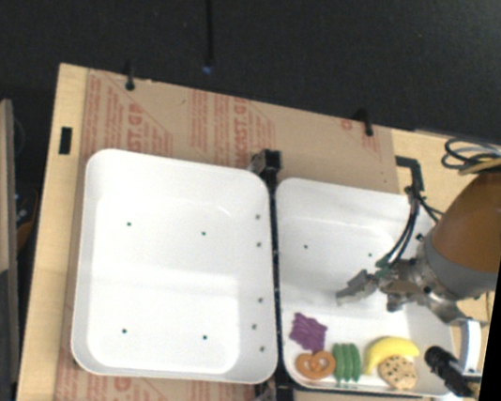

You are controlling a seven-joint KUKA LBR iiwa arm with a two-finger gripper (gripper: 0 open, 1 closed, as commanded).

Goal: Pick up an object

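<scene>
The left bin (173, 267), a shallow tray of smooth white plastic with rounded corners, is seen on the brown cardboard sheet (177, 125) that covers the bench, with only a few small dark dots on its floor. Just beside it, across a dark divider, the right bin (331, 227) of the same make is found, and the candidate objects are gathered along its near edge. From left to right these are a purple piece (309, 329) with a ragged, leafy outline, an orange-brown pretzel (315, 364) with looped holes, a green ribbed item (348, 362) resembling a pod, a tan cookie (398, 369) speckled with dark chips, and a smooth yellow banana shape (393, 347) curved around it; all appear to be moulded toy food, lying close together and in places touching. The gripper (357, 288) is held above the bare bin floor, apart from the cluster, and its fingers appear spread with nothing between them. The task is judged to be at its start: no object has been grasped or lifted, and approach, closure and lift remain to be done.
</scene>
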